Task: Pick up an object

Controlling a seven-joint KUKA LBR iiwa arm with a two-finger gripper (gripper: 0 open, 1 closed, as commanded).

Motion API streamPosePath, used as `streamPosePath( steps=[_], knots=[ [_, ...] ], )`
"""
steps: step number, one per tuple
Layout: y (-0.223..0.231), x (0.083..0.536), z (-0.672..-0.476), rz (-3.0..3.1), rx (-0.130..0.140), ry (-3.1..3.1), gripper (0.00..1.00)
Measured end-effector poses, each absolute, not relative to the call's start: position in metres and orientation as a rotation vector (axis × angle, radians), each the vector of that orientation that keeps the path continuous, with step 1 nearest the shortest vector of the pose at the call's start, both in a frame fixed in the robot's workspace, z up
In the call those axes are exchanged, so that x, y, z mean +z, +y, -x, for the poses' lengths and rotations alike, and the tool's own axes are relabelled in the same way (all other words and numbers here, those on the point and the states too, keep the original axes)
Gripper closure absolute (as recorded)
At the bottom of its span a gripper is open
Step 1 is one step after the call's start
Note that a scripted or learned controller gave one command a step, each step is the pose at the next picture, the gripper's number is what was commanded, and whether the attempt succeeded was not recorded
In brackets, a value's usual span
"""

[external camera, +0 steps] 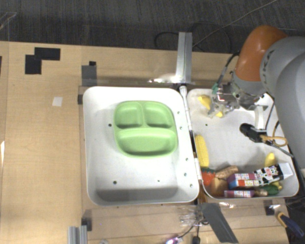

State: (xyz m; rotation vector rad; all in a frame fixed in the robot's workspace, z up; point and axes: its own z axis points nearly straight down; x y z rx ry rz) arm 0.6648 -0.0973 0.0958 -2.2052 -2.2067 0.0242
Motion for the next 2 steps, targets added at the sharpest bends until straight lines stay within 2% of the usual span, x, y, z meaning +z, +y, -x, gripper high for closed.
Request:
streamPosePath(
  steps=[1, 2],
  knots=[
    [-0.044, 0.206, -0.643, 2.314, -0.009, -2.131, 1.00],
    [-0.018, 0.212, -0.591, 2.205, -0.006, -2.241, 1.00]
  ],
)
